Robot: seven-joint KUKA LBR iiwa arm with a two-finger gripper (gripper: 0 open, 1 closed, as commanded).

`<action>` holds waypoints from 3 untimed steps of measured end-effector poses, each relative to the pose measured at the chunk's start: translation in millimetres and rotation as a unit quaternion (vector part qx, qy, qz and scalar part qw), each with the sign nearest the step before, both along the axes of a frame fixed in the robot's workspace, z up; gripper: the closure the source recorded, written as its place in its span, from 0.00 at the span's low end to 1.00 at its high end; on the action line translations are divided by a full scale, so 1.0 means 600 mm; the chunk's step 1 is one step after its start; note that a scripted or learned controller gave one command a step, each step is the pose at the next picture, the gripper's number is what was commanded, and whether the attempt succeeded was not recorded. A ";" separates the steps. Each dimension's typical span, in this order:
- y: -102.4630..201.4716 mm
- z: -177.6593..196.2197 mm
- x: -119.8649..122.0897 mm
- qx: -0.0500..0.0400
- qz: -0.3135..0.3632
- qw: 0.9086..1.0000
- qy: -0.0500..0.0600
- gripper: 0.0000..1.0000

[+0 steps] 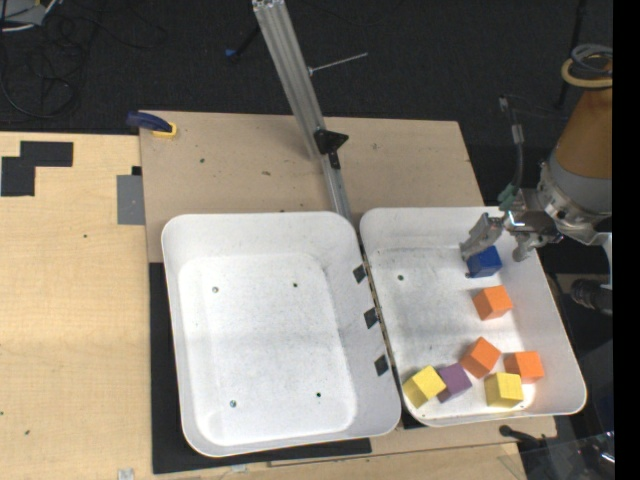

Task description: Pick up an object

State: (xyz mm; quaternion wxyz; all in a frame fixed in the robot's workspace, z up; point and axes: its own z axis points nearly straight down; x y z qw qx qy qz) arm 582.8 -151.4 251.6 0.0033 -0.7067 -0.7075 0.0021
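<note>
My gripper (500,242) hangs over the far right part of the right bin (420,238), its two fingers spread apart and open. A blue cube (485,261) lies on the bin floor just below and slightly left of the fingertips; nothing is held between them. Nearer the front of this bin lie an orange cube (491,302), another orange cube (481,356) and a third orange cube (526,366). A yellow cube (424,384), a purple cube (454,379) and a second yellow cube (503,389) sit along the front edge.
The left bin (200,243) stands beside the right one, with black clips (369,317) along the shared rim. A slanted metal rail (300,88) rises behind the bins. The wooden bench (230,163) extends to the back and left.
</note>
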 end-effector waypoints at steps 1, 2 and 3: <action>-0.001 0.004 0.001 0.000 -0.001 1.000 -0.002 0.00; 0.007 -0.102 0.005 0.000 0.000 1.000 0.001 0.00; -0.007 -0.188 -0.003 0.000 -0.001 1.000 0.001 0.00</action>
